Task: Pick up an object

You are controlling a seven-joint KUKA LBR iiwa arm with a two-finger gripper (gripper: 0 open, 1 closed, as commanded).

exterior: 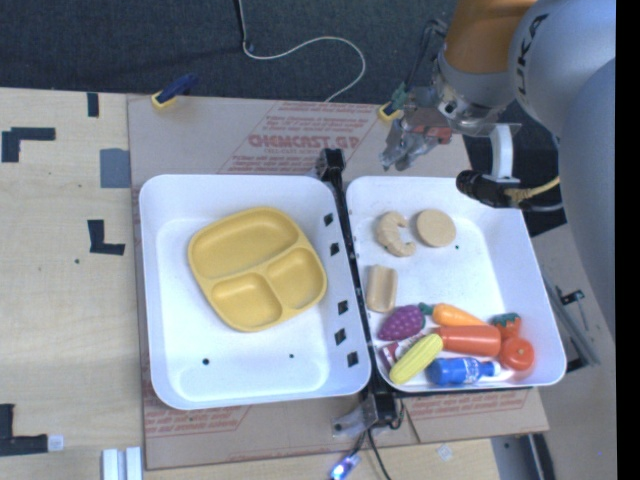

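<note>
Up at the top right, the grey arm with its orange band (490, 33) runs off the frame's edge, so most of its body is cut away; the two-finger gripper (405, 148) hangs just above the far rim of the right-hand shallow white bin (525, 238), small and dark against the cardboard, and whether it is spread or closed I cannot tell; nothing shows gripped in it. Down in that right bin sits the pile of toy food: a tan croissant-shaped piece (394, 234) beside a round tan biscuit (435, 228) near the far side, apart from each other; a pale tan block (381, 288) by the left wall; then a crowded cluster at the near end, a purple bunch of grapes (403, 321), an orange carrot (458, 316), a yellow corn cob (416, 357), a red-orange sausage shape (470, 340), a red tomato (516, 353) and a blue bottle-like item (458, 372), overlapping and hard to separate; the left-hand shallow white bin (165, 348) holds a yellow three-compartment plastic tray (257, 266), lying at a slant.
</note>
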